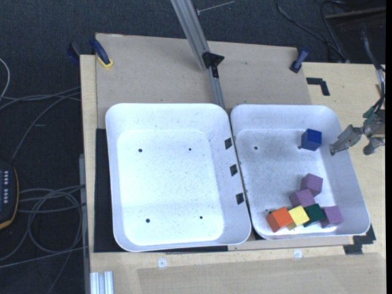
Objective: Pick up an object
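- Nearest the camera, along the bottom edge of the frame, the pale wooden bench point(202, 268) runs across; a black strip shows under the front of the bins.
- In the lower right corner of the right bin point(257, 127) sits a tight cluster of blocks: an orange block point(280, 218) at the left, a yellow block point(299, 215) touching it, a dark green block point(315, 213) just behind and right of the yellow one, and a purple block point(332, 215) at the right end.
- Just above that row, two more purple blocks point(302, 197) lie one above the other, the upper one point(312, 183) tilted toward the bin's right wall.
- The left bin point(116, 118) fills the centre-left of the frame, its floor showing four small dark dots.
- Between the bins, three small black clips point(233, 169) line the shared edge.
- Higher in the right bin, well apart from the cluster, a blue block point(311, 139) stands alone near the upper right.
- At the right edge of the frame, the gripper point(358, 141) hangs over the right bin's right rim, just right of the blue block and not touching it. Its fingers look spread, with nothing between them.
- Farther back, a grey metal rail point(195, 29) slants from the top centre down to the bins' junction.
- Blue clamps point(101, 52) grip the board's upper corners, and cables point(37, 164) trail over the dark floor at the left.
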You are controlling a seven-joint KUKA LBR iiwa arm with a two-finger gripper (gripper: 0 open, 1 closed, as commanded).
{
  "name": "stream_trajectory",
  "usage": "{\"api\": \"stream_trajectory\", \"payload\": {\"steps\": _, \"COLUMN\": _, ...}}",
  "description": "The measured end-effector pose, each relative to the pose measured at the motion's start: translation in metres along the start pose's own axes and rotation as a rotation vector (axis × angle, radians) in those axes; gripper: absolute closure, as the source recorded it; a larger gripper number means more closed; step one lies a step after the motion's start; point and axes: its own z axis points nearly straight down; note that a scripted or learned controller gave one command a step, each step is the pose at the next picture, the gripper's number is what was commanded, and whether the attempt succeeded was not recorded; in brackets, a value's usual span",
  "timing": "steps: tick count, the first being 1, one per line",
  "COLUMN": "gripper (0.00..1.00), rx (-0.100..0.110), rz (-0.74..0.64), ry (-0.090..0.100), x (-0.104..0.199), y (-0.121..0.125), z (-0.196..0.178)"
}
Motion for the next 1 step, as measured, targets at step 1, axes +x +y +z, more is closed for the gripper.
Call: {"api": "stream_trajectory", "payload": {"steps": 1, "gripper": 0.00, "rx": -0.001, "rz": 0.000, "ry": 0.000, "x": 0.0000, "y": 0.0001, "z": 0.0000}}
